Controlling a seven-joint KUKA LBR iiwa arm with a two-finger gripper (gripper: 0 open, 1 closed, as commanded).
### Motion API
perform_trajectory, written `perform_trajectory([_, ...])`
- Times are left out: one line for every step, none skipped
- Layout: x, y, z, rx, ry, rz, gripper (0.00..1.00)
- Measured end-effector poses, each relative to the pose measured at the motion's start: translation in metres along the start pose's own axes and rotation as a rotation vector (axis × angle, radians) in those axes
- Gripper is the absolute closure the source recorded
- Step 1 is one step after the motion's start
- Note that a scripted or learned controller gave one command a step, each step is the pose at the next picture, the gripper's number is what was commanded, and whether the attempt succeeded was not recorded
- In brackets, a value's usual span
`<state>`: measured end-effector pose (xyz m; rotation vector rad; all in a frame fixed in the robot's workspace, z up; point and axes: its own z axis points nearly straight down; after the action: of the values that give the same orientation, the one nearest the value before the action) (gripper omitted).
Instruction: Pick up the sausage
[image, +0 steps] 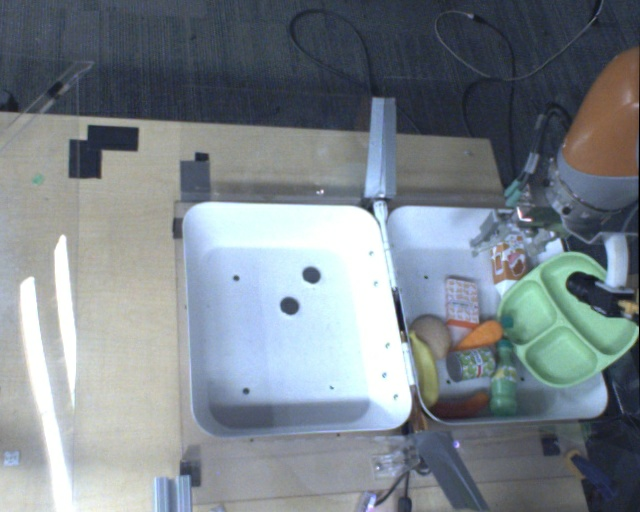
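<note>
Gripper (513, 226): hangs over the far right part of the right bin (430, 235), below the grey wrist and orange band.
Gripper state: apart or together, I cannot tell from this view.
Packet (510, 262): white with orange-red print, just below the gripper; whether they touch is unclear.
Green tray (560, 350): divided into compartments, tilted across the bin's right side and overhanging its rim.
Printed card box (461, 298): lies flat near the bin's middle, left of the packet.
Carrot (482, 335): lies at a slant just below the box, touching the tray's left edge.
Brown round item (432, 330): left of the carrot, above the banana (428, 372).
Can (470, 364): on its side, between the banana and the green bottle (504, 382).
Sausage (460, 406): dark red-brown, lying along the bin's near wall, under the can and bottle, by the banana's lower tip, well apart from the gripper.
Left bin (250, 410): 2 dark round spots on its floor.
</note>
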<state>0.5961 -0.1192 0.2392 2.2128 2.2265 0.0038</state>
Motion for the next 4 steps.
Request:
perform_trajectory([0.015, -0.059, 0.052, 0.0, 0.0, -0.051, 0.0])
perform_trajectory([0.032, -0.066, 0.134, -0.024, -0.002, -0.035, 0.0])
perform_trajectory([0.032, -0.06, 0.15, -0.01, 0.002, 0.291, 0.0])
perform_trajectory([0.032, -0.04, 0.15, -0.009, -0.002, -0.063, 0.0])
